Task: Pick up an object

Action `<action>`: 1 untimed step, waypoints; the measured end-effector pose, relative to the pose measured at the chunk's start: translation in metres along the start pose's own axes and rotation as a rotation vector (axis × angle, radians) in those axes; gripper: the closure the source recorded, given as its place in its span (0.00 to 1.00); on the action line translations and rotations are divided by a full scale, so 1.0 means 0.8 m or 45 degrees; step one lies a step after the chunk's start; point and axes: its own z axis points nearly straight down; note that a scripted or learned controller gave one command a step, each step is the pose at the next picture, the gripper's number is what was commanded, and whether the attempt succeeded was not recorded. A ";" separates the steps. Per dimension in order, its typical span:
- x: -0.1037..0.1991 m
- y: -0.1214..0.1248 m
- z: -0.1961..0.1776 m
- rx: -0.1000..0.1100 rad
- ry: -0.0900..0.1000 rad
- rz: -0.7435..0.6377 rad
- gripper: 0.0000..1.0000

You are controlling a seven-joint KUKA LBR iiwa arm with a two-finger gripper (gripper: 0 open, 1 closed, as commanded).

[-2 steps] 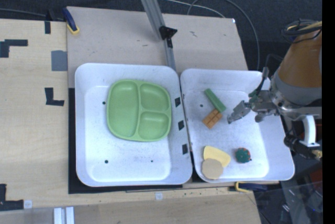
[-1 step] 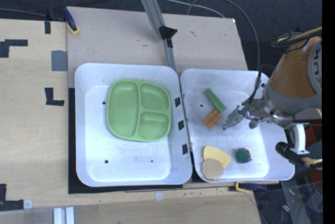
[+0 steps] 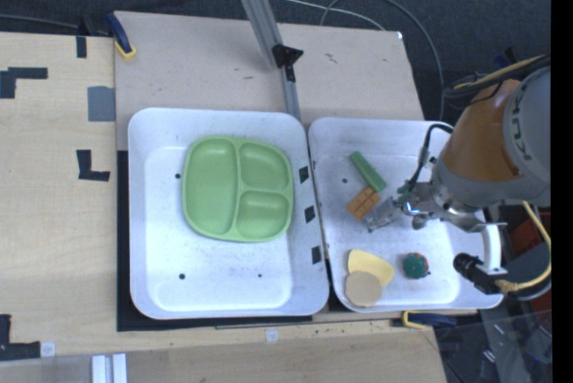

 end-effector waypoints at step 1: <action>0.001 0.001 -0.015 -0.004 0.001 -0.002 1.00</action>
